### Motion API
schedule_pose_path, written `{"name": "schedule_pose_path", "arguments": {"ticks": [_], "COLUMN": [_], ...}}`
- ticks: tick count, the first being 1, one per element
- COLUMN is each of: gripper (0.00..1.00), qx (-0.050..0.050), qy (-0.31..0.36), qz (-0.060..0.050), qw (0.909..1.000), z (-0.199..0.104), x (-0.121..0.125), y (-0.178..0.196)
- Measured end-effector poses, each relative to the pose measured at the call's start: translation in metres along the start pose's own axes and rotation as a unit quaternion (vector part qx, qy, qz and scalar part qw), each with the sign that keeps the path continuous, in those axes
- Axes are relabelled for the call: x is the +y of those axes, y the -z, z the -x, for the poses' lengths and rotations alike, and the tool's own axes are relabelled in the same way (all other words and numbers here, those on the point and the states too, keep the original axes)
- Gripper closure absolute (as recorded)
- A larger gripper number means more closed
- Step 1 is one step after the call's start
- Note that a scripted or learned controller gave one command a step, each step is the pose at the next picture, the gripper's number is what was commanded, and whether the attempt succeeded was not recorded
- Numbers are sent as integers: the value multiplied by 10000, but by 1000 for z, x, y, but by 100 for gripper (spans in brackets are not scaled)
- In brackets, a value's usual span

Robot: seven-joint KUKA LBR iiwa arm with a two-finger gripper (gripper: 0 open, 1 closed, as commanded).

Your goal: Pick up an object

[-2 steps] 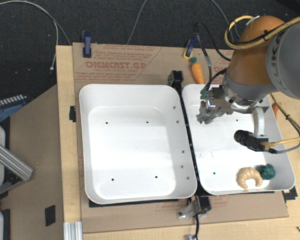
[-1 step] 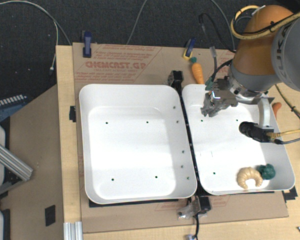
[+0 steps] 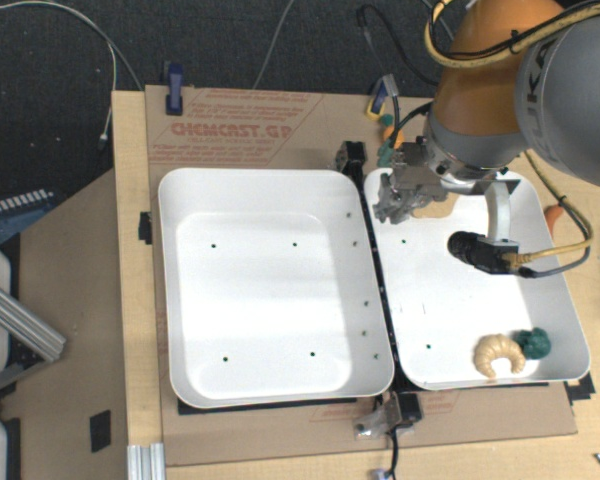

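Note:
A beige croissant-shaped object (image 3: 499, 355) lies in the right bin (image 3: 420, 308), near its front right corner. A small teal object (image 3: 534, 343) touches the croissant's right side. My gripper (image 3: 396, 203) hangs over the bin's far left corner, close to the rim between the two bins and far from both objects. I see nothing held in it. The arm's grey body and orange band (image 3: 490, 38) cover the bin's far right part. A small orange thing (image 3: 553, 214) peeks out at the bin's right rim.
The left bin (image 3: 270, 198) sits beside the right one on a cardboard sheet (image 3: 235, 128). A black oblong part with a cable (image 3: 480, 251) hangs from the arm over the right bin's middle. Clamps (image 3: 173, 88) and cables line the far edge.

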State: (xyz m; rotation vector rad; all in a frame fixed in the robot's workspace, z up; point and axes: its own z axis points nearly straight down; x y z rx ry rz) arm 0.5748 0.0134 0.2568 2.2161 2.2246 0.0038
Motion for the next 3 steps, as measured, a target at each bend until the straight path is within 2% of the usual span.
{"name": "schedule_pose_path", "arguments": {"ticks": [1, 2, 3], "gripper": [100, 100, 100], "qx": [4, -10, -16], "qy": [262, -49, -52], "qz": [-25, -10, 16], "qw": [9997, 10000, 10000], "z": [-77, 0, 93], "x": [12, -6, 50], "y": [-30, -25, 48]}}
